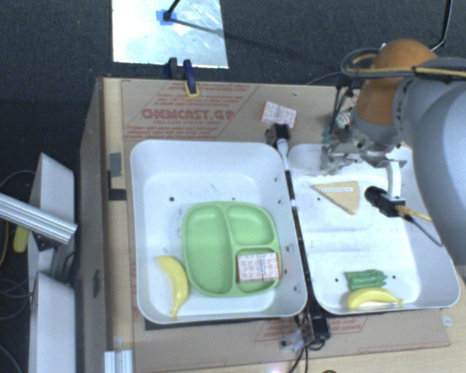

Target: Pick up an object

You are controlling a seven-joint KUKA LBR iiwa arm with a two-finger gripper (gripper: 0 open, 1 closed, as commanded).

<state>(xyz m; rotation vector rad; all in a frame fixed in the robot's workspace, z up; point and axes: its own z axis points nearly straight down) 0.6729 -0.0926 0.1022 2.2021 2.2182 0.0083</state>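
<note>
My gripper (335,158) hangs over the far left corner of the right bin (427,263), with the grey arm and its orange band behind it to the right. Just in front of it a tan wedge (338,196) lies flat on the bin floor, apart from the gripper. At the near edge of this bin a small green block (365,277) rests beside a yellow banana (373,298). In the left bin (151,169) a green divided plate (217,243) carries a pink and white packet (258,267). Another yellow banana (175,284) lies left of the plate.
A second pink and white packet (278,115) sits on the cardboard behind the bins. A blue clamp (189,74) stands at the bench's far edge. The ridge between the bins (291,208) runs just left of the gripper.
</note>
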